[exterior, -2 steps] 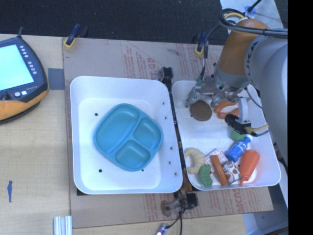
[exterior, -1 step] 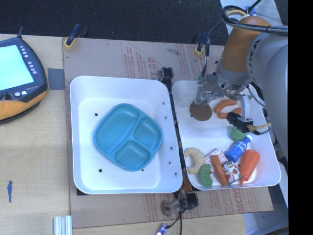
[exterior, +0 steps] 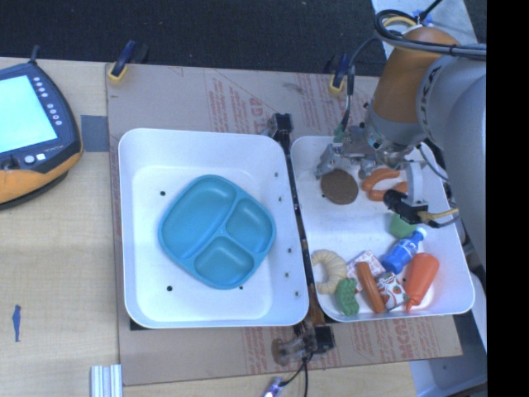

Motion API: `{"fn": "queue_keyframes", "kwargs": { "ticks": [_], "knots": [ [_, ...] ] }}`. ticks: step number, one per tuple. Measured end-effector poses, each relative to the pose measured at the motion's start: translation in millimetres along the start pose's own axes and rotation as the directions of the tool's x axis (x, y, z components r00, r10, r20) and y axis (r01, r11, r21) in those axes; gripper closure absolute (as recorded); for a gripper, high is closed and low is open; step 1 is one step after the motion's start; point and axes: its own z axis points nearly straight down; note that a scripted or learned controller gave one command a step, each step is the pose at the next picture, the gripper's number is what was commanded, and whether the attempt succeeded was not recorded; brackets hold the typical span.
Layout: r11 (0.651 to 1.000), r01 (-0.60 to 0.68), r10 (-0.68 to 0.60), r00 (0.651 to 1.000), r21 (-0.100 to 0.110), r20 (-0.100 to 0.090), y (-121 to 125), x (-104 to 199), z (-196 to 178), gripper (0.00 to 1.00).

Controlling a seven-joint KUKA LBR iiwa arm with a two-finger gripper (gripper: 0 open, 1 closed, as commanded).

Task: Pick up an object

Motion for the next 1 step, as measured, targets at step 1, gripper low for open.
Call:
{"fn": "queue_keyframes", "kwargs": {
  "ticks": [1],
  "knots": [
    [1.0, -0.005, 0.005, 1.0, 0.0, -0.001, 0.8, 3.0, 22.1, 0.0]
  ]
}}
